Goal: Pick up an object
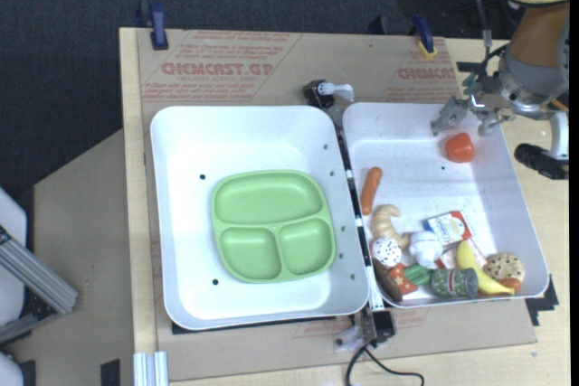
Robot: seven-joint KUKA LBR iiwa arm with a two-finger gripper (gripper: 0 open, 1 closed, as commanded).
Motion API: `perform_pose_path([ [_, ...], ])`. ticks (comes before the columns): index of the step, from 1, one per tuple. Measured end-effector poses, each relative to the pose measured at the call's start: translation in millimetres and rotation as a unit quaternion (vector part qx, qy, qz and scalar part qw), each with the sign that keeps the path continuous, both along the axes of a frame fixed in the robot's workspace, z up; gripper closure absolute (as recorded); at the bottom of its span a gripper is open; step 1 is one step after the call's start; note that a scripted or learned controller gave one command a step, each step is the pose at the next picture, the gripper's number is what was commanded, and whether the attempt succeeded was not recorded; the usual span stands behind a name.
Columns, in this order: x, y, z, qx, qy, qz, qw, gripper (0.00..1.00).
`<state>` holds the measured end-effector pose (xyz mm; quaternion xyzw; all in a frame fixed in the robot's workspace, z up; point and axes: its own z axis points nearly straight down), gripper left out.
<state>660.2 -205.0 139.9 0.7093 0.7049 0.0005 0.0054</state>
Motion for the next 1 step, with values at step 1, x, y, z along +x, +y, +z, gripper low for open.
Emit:
perform_pose_path([
  [1,7.6,59.7,11.2,0.0036,0.003,0.005,1.0,0.0],
])
